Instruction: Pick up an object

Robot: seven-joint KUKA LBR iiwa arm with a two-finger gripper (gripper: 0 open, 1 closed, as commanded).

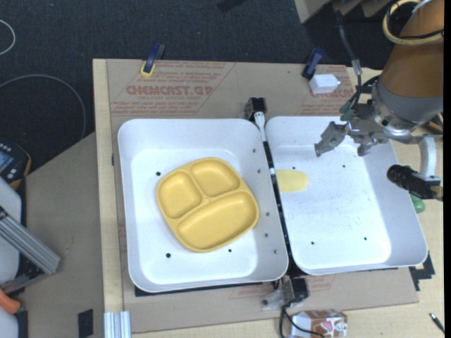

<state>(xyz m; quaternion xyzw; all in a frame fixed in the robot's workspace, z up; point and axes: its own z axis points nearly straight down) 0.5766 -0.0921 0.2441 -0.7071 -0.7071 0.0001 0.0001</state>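
Gripper hovers over right bin, upper area, jaws spread, holding nothing. Nearest target, small yellow piece, lies flat by that bin's left wall, down-left of the jaws, long axis roughly left-right. Yellow tray sits in left bin, farther off.

Yellow divided plate, pale yellow object, white bins, brown red-lettered board

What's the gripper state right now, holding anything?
Gripper: jaws open, nothing between them. It hovers over the right shallow white bin, apart from the small pale yellow flat piece lying near that bin's left wall.
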